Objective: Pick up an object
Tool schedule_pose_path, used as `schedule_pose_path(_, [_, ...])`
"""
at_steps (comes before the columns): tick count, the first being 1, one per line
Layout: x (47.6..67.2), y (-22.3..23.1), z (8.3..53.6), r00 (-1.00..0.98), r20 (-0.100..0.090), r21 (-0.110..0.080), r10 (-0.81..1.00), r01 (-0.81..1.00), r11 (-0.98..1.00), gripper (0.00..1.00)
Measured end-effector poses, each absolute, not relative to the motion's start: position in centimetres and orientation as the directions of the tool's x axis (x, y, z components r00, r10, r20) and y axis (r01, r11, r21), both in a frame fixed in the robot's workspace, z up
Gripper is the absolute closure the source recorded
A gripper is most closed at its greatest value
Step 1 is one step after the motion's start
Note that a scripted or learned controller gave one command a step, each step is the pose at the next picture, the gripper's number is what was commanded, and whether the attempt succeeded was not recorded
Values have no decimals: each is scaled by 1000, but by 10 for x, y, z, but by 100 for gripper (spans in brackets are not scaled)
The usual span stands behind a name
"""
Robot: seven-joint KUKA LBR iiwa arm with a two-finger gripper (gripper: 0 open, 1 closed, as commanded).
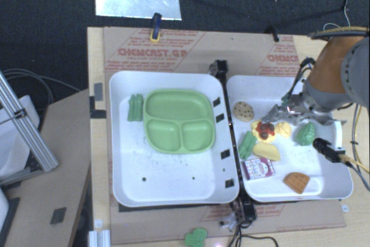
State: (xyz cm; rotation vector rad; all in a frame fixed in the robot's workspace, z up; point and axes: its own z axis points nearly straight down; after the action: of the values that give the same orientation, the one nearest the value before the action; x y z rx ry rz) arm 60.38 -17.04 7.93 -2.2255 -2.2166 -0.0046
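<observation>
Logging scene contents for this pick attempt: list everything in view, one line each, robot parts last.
Left bin: 1, white, left half of bench.
Right bin: 1, white, right half of bench.
Divided plate: 1, light green, centre of left bin.
Bean bundle: 1, green, left bin, left of plate.
Cookie: 1, tan with dark chips, right bin, upper left.
Red-and-yellow toy pile: count unclear, right bin centre, beside the gripper.
Pea pod: 1, green, right bin, left side.
Yellow piece: 1, below the pile.
Leafy vegetable: 1, green, right bin.
Carton: 1, pink and white, right bin, lower left.
Waffle piece: 1, orange-brown, right bin, front.
Gripper: 1, metallic, over right bin.
Arm: 1, grey and orange, from right.
</observation>
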Motion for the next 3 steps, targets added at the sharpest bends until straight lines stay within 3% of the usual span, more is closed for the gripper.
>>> schedule_pose_path(1, [586, -177, 89, 0, -2, 12, 1000, 1000, 0, 0])
schedule_pose_path(2, [538, -170, 166, 1, -1, 4, 1000, 1000, -1, 0])
schedule_pose_path(3, [548, -208, 80, 1, -1, -1, 1000, 1000, -1, 0])
